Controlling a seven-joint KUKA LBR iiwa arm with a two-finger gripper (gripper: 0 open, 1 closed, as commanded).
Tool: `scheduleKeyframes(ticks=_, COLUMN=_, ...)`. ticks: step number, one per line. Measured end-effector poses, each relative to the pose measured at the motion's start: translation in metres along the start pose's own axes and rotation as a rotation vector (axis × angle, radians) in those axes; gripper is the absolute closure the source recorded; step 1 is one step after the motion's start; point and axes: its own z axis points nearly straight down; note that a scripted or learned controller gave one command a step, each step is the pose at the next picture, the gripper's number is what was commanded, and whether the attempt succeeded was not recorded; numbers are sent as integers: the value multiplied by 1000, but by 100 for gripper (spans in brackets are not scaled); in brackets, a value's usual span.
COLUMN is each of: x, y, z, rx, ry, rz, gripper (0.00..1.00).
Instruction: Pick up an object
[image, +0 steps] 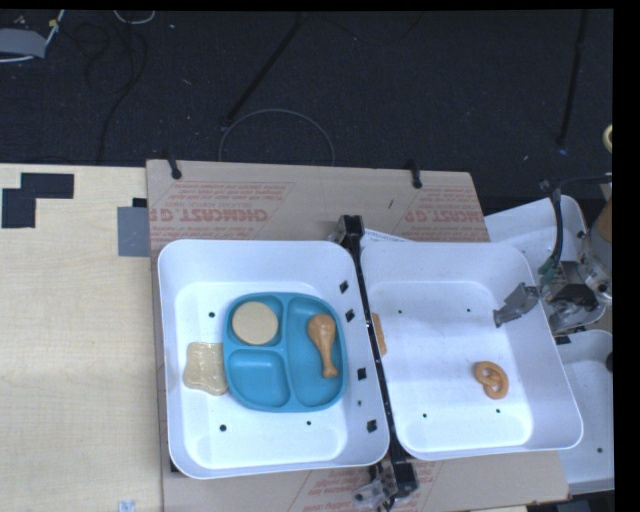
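Note:
A brown pretzel (490, 379) lies in the right bin (450, 445), towards its front right. My gripper (520, 302) hangs over that bin's right wall, above and a little right of the pretzel and apart from it, with nothing seen in it. In the left bin (190, 440) sits a blue divided tray (268, 385). A round tan patty (254, 322) is in its upper left compartment and a chicken drumstick (324, 343) in its right one. A pale toast slice (205, 368) lies on the bin floor against the tray's left side.
A thin orange piece (378, 335) rests against the right bin's left wall by the black divider (365, 350). Both bins stand on a cardboard sheet (300, 200). The arm's body (580, 290) and white covering lie beyond the right bin's edge.

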Motion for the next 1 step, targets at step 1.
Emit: scheduleKeyframes(ticks=1, x=0, y=3, z=-7, rx=-13, ry=-3, rz=-3, gripper=0)
